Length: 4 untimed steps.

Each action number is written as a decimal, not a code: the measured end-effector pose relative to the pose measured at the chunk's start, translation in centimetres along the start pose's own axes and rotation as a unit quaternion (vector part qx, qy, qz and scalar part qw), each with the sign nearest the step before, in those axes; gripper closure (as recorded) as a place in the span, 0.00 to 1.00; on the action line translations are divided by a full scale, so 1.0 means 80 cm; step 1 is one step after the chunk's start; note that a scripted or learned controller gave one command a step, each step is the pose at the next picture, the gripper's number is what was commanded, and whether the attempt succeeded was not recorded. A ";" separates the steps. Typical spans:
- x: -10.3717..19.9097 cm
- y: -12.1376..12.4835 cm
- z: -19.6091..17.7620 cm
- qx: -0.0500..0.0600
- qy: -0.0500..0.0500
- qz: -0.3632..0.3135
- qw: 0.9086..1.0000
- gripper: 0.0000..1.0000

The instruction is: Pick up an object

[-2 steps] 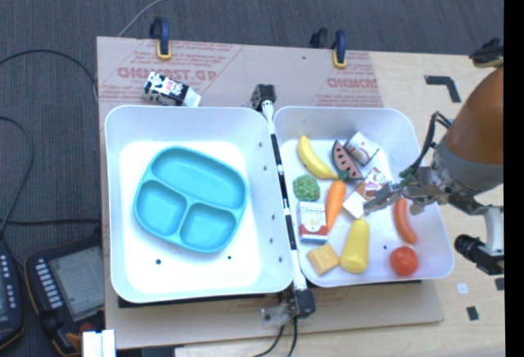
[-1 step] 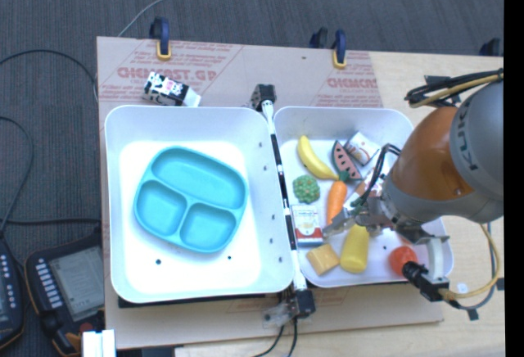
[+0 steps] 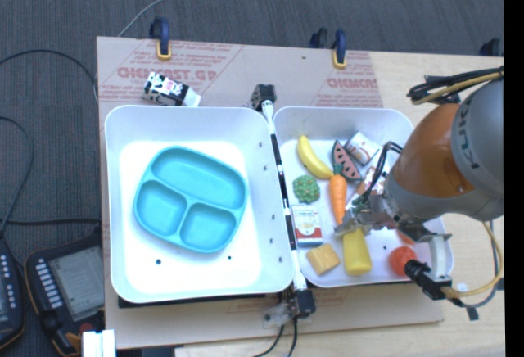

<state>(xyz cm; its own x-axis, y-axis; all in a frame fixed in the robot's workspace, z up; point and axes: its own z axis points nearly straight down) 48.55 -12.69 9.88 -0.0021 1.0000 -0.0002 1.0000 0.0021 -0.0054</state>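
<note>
Nearest us in the right bin (image 3: 286, 183), we count one tan block (image 3: 322, 258), one yellow bottle-like piece (image 3: 356, 253) and one red-orange round item (image 3: 401, 259) along the front wall. The gripper (image 3: 358, 216) sits just above the yellow piece's upper end, beside the carrot (image 3: 338, 196); whether it touches either we cannot tell, nor whether it is apart or together, so we claim no hold. Just left lies one small red-and-white carton (image 3: 307, 225). Farther back we count one green broccoli-like piece (image 3: 306, 187), one banana (image 3: 312, 157), one watermelon slice (image 3: 345, 160) and one small box (image 3: 361, 144). In the left bin (image 3: 115, 208) lies one blue divided plate (image 3: 190, 199) with three compartments.
</note>
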 end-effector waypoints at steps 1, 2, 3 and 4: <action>0.100 -0.002 -0.103 0.000 0.000 -0.001 1.000 1.00; 0.100 -0.001 -0.111 0.003 0.000 -0.001 1.000 1.00; 0.191 0.021 -0.103 0.001 0.000 -0.001 1.000 1.00; 0.257 0.111 -0.117 0.000 -0.001 -0.001 1.000 1.00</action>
<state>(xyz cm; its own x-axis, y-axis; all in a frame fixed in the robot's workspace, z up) 57.44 7.89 19.16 -0.0039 1.0000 -0.0023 1.0000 0.0039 -0.0051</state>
